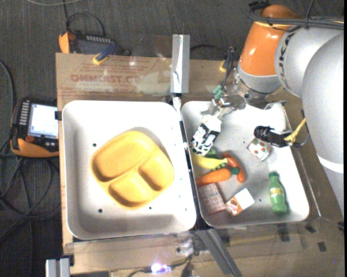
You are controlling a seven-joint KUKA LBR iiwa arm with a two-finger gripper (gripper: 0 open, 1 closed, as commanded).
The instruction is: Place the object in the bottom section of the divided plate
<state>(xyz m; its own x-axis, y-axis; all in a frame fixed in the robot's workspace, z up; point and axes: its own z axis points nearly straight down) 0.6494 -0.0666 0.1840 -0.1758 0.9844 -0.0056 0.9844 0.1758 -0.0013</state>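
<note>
Faint red lettering runs across the flat brown cardboard sheet [112,77] at the far side of the desk, too washed out to read with certainty.

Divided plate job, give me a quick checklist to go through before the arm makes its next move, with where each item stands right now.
1. Yellow divided plate lies flat in the left bin: ok.
2. Plate's bottom section free of objects: ok.
3. Objects within reach in the right bin, such as the carrot and green bottle: ok.
4. Gripper positioned over the right bin's pile: ok.
5. Object held between the fingers: cannot tell.
6. Which object is targeted: cannot tell.
</note>
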